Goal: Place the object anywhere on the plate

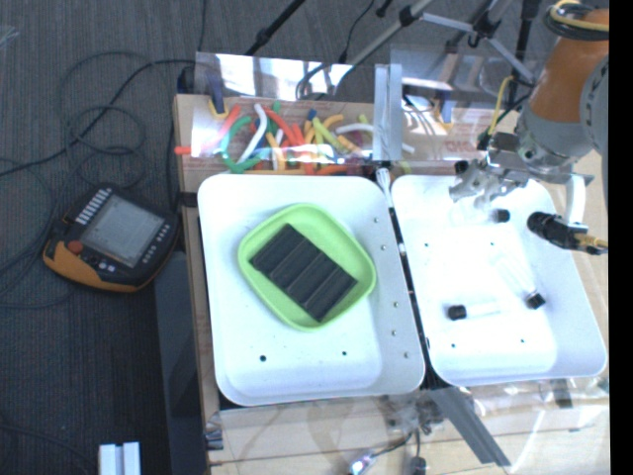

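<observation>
You get bright, even overhead light, glare washing out the white bins [396, 364], soft shadows, slightly soft focus.

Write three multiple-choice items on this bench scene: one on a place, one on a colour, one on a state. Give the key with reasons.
1. Where does the dark ribbed rectangular slab lie?
A. on the plate
B. in the right bin
C. on the floor

2. What colour is the square plate?
A. red
B. green
C. blue

3. How does the gripper stand?
A. over the right white bin
B. over the plate
C. beside the handheld controller

Key: A, the slab rests on the plate in the left white bin; B, its rim is lime green; A, it hangs above that bin's far side.
</observation>
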